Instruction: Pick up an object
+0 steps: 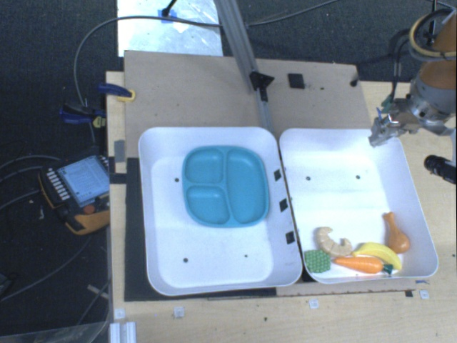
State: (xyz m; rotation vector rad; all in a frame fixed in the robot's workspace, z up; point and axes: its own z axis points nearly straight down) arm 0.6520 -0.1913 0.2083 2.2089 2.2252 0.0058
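- Robotics lab bench: brown board top (pixel 214 91) bearing two shallow white plastic bins (pixel 164 263).
- Dark carpet floor (pixel 43 34) with loose black cables (pixel 86 41), blue-screened handheld control pendant (pixel 77 184).

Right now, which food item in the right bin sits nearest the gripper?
The brown drumstick: farthest right and highest of the cluster, closest to the gripper. Banana, carrot lie lower.

Down in the right bin's near corner sat the toy food, all bunched together: an orange carrot (pixel 359 264) lying flat, a yellow banana (pixel 378 252) just behind it, a tan piece (pixel 331 241), a green chunk (pixel 318 261), an orange-brown drumstick (pixel 395 234) tilted alongside.
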